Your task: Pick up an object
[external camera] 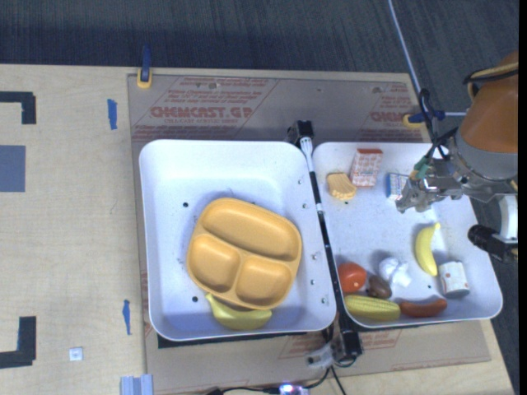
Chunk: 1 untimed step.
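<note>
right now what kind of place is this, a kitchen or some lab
Likely a robot test bench, not a kitchen: two white bins on a taped board, toy food such as a banana, and a robot arm.

banana (426,249) | yellow | lying flat | right bin, near right wall

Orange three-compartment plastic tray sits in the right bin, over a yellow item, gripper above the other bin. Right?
Not quite. The camera view shows the orange three-compartment plastic tray in the left white bin, not the right. It does overlie a yellow item, and the gripper is above the right white bin.
</note>
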### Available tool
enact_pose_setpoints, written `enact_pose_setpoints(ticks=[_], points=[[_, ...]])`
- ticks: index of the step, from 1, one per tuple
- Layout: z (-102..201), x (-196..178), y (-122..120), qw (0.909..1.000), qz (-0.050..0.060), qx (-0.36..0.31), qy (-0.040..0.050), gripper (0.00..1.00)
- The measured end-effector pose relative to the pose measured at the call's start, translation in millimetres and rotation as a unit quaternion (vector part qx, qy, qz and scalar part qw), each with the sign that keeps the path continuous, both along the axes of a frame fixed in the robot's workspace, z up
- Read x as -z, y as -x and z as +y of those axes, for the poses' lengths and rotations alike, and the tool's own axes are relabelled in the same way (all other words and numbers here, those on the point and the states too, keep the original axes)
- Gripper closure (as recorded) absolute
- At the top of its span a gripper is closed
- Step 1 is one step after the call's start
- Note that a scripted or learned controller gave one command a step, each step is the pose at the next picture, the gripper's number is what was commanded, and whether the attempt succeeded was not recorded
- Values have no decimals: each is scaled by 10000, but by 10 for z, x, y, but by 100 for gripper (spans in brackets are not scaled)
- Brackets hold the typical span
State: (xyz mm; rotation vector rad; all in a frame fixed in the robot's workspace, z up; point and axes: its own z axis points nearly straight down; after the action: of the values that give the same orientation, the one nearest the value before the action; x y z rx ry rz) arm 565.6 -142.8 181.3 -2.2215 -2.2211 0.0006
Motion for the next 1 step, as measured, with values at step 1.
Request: enact_pose_setpoints(ticks=[1], points=[[5,-99,-7,10000,-10,-4,2,100]])
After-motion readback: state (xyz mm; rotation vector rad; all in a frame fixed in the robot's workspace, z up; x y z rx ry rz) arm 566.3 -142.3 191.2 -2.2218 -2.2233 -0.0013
